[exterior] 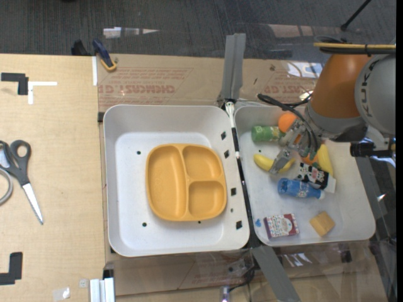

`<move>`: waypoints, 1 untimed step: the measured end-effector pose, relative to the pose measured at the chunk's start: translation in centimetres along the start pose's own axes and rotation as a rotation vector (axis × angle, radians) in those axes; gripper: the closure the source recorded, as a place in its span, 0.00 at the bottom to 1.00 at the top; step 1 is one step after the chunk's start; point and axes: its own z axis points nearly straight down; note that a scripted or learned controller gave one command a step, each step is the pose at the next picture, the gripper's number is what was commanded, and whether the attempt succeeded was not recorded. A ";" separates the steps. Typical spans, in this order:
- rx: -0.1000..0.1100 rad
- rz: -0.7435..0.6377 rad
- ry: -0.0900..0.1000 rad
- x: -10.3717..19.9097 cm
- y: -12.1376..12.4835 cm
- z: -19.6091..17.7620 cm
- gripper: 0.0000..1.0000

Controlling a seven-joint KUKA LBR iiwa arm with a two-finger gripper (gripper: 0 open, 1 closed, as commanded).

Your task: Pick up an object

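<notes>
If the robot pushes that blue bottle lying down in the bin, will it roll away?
Probably a little. The blue plastic bottle lies on its side in the right white bin, and its rounded body could roll. It looks small and likely light. A black-and-white carton close by might stop it.

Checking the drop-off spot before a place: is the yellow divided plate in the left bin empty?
Empty. All three compartments of the yellow plate show bare yellow surface; it lies flat in the left bin.

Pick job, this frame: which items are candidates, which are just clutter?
In play, right bin: banana, blue bottle, green bottle, orange ball, tan block, small carton, gripper above them.

Lying about: yellow divided plate, scissors.
</notes>
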 end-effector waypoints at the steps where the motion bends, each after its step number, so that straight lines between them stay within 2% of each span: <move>1: 0.022 0.304 0.026 -2.0 2.4 0.6 0.00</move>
